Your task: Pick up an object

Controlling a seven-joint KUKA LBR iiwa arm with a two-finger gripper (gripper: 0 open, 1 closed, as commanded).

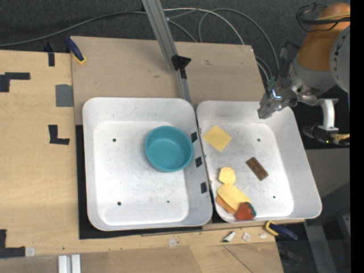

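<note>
The claw [267, 110] is a small dark shape; whether its fingers are apart or together cannot be told. Behind it, the arm [321, 44] runs off the right edge. Well below the claw, the red piece [245, 211] partly covers a yellow piece [232, 196].

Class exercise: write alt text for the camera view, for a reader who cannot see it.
A robot arm's gripper hovers at the far right corner of the right bin, which holds a yellow square, a brown bar and a cluster of toy foods. The left bin holds a blue bowl.
</note>
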